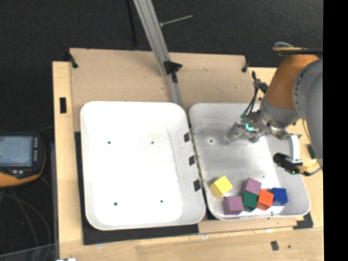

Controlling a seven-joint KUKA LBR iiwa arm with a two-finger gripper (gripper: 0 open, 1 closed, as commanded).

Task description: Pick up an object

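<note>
Nothing is picked up yet. The two-finger metal gripper hangs over the bare upper part of the right-hand shallow white bin, fingers spread and holding nothing. The small coloured cubes, yellow one included, sit clustered at the bin's near end, well apart from it.

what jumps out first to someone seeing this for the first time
The cluster of coloured blocks huddled at the near edge of the right bin draws the eye: yellow, two purple, green, orange and blue, bright against white. Next comes the grey arm with its orange band reaching in from the right, its claw in the bin's far half, apart from the blocks. The left bin is a big plain white surface beside it.
</note>
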